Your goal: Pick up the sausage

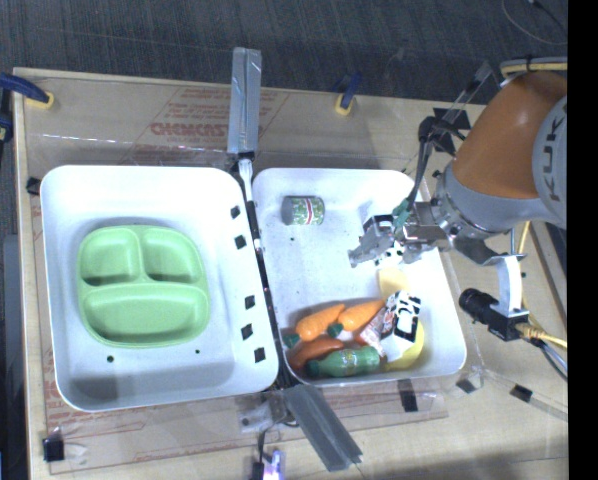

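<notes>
The sausage point(315, 349), reddish-brown, lies in the pile at the front of the right bin point(279, 268), beneath two orange carrots point(337, 319) and against a green vegetable point(345, 362). My gripper point(369, 241) hangs over the middle of the right bin, behind the pile and apart from it. It is open, with only the white bin floor between its fingers. The grey arm with its orange band point(514, 128) comes in from the right.
A small green-labelled can point(304, 210) lies at the back of the right bin. A black-and-white carton point(405, 315) and a yellow banana point(412, 349) sit at the pile's right end. The left bin holds a green divided plate point(144, 285).
</notes>
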`<state>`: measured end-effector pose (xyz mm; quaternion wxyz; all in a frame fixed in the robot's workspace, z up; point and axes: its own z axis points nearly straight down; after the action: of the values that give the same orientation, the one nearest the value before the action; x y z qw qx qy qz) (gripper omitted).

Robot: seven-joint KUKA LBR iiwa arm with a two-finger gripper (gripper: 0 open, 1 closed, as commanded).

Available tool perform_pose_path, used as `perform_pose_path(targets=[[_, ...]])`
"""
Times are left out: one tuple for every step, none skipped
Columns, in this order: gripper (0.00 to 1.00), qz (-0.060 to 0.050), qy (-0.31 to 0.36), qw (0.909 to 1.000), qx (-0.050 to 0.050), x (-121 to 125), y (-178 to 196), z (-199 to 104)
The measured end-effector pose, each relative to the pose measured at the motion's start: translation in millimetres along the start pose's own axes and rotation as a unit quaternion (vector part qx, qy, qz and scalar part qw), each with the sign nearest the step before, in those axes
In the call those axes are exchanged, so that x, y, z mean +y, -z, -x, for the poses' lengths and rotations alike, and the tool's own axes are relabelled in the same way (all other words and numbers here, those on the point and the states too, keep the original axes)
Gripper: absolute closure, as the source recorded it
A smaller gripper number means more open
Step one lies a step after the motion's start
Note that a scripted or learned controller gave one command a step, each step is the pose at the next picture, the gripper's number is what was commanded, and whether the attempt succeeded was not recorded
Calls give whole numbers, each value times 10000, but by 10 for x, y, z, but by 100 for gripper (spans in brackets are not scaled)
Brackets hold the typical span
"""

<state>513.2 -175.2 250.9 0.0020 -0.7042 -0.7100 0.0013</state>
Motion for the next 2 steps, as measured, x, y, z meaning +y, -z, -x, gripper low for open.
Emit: perform_pose_path(targets=[[0,21,97,9999,-55,138,-1594,-578],[0,18,1263,9920,-7,-343,-1016,-75]])
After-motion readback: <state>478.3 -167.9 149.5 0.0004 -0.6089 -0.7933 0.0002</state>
